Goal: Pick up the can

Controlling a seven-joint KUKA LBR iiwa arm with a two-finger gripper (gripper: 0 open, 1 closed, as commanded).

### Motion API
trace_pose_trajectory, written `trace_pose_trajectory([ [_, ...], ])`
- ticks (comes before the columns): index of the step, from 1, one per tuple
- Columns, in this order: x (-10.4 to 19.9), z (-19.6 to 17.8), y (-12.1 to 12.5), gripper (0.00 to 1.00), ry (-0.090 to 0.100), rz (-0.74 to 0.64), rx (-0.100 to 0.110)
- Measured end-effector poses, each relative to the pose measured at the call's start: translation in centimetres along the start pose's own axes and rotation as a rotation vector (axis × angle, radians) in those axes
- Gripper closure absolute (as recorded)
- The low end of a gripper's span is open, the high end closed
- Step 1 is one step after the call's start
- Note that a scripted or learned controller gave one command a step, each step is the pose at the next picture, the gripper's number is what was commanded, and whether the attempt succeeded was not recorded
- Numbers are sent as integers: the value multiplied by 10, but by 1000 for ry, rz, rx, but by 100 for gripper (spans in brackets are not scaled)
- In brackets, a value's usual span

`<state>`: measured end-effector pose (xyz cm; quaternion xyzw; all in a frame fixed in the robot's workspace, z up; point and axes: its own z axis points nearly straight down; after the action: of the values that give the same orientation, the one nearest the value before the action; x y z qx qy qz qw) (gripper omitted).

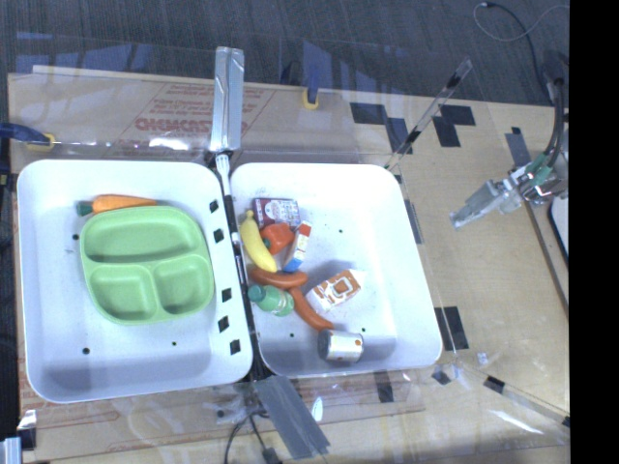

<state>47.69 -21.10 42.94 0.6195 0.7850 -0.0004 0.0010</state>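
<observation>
- Can (pixel 341 346): lying on its side in the right bin (pixel 411 259), near the front wall, apart from the cluster of toy food behind it.
- Nearest neighbours: orange sausage-shaped piece (pixel 311 312) just behind the can, small printed carton (pixel 338 289) beyond that, banana (pixel 254 246) and green bottle (pixel 273 301) toward the divider.
- Left bin: green sectioned tray (pixel 145 262) with a carrot (pixel 121 203) at its far edge; not part of the task.
- Long axis of the can: roughly left to right across the view, parallel to the front wall; which end is the top, too small to tell.
- Handling, judged from appearance: rigid, smooth metal wall, likely light, prone to rolling toward or away from the front wall when nudged, and slippery under a weak pinch.
- Recommended hold: from above, across the round body at mid-length, fingers closing perpendicular to the long axis.
- Hand (pixel 484 202): out over the worktop (pixel 484 288) to the right of the bins, well apart from the can; carrying nothing; spread or pressed together, cannot tell at this size.
</observation>
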Motion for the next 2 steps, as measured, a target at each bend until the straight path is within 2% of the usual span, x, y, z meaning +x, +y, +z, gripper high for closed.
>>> trace_pose_trajectory([
  [1,2,34,1,0,2,220,3],
  [2,1,207,0,0,4,-259,2],
])
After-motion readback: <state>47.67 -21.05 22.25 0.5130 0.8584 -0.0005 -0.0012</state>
